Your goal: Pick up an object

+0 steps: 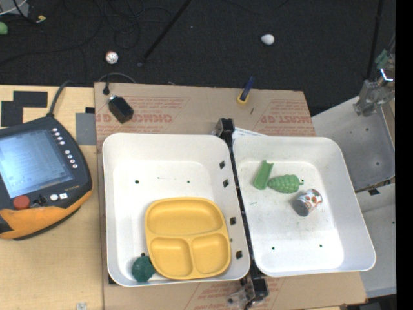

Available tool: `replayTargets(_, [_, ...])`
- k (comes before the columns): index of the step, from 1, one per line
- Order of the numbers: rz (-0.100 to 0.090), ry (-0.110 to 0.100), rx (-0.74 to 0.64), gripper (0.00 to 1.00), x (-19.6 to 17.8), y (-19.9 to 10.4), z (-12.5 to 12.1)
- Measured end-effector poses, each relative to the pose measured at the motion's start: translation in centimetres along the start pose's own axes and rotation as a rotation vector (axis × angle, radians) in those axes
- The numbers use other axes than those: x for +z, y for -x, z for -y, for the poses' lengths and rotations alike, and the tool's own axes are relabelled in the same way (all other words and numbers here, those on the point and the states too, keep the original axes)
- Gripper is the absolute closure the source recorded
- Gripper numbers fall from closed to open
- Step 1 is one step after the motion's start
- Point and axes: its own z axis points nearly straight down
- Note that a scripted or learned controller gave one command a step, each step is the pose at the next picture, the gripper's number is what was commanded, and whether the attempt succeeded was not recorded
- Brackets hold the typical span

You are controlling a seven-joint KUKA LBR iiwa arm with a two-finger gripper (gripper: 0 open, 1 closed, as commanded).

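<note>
Green block [263,174] touching a bumpy green toy [284,184], small grey can [307,202] just beside, all in the right bin [359,247], below-left of the pincer [373,97], whose state I cannot tell, yellow divided plate [188,237] in the left bin [119,173], farther from it.

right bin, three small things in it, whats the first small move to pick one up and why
Probably bring the gripper over the small can in the right bin. It lies slightly apart from the green block and the bumpy green toy, which touch each other, so it looks easiest to close on.
</note>
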Motion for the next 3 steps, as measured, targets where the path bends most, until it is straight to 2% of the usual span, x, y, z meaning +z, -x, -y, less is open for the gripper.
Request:
replayTargets(1, [0.007, 0.029, -0.009, 1.00, -13.5, -5.7, -0.3])
replayTargets(2, [0.004, 0.004, 0.002, 1.00, -1.7, 0.7, -0.3])
replayTargets(3, [0.009, 0.030, -0.006, 1.00, -16.0, -2.5, 0.8])
